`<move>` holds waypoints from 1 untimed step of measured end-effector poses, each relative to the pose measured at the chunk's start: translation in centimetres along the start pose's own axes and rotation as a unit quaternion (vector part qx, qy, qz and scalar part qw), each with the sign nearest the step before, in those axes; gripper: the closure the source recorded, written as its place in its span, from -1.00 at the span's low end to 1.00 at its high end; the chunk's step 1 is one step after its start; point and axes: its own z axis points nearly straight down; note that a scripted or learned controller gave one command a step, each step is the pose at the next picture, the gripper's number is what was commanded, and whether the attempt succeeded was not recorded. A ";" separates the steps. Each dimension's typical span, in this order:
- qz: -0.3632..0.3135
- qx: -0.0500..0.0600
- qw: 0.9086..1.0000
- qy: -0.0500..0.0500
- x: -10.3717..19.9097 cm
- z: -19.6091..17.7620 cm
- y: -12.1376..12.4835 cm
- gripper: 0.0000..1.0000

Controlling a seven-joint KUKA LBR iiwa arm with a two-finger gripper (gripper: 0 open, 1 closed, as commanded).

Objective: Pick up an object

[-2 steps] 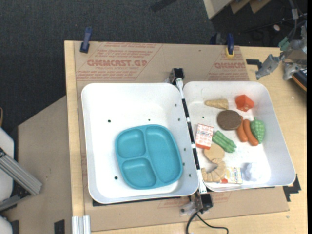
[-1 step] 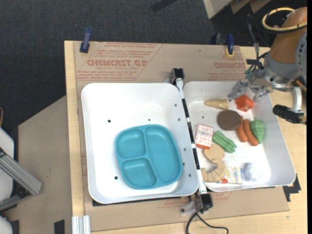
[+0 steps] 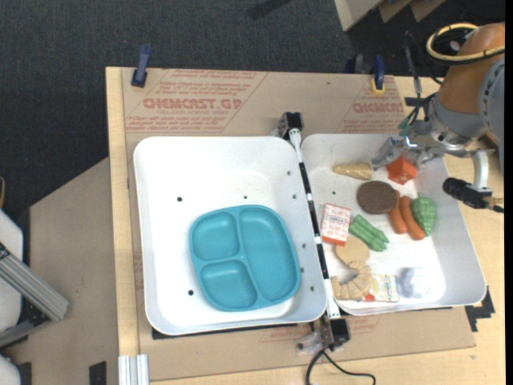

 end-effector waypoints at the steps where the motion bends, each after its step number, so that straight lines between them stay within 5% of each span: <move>1: 0.000 0.001 1.000 0.001 -0.2 0.9 0.1 -1.00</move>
